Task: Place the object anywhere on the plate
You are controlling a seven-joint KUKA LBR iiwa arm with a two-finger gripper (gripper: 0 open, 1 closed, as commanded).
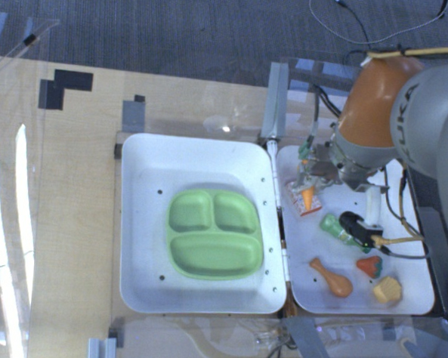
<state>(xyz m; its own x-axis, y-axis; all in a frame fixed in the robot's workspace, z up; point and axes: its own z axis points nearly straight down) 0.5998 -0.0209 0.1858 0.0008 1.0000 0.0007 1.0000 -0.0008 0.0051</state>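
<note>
Two white bins (pixel 131 207), one green plate (pixel 215 234), five small items in the right bin (pixel 421 300)

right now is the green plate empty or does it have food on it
Empty: all three compartments of the plate show bare green; the toy food lies in the right bin.

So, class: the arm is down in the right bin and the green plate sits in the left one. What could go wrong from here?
1. The gripper sits low over the orange-and-white item near the bin wall; a grasp there may slip or catch the wall.
2. The green bottle, the drumstick-shaped toy and the yellow piece lie close by; the arm could knock them.
3. The green plate has raised dividers, so a dropped item might roll off.
</note>
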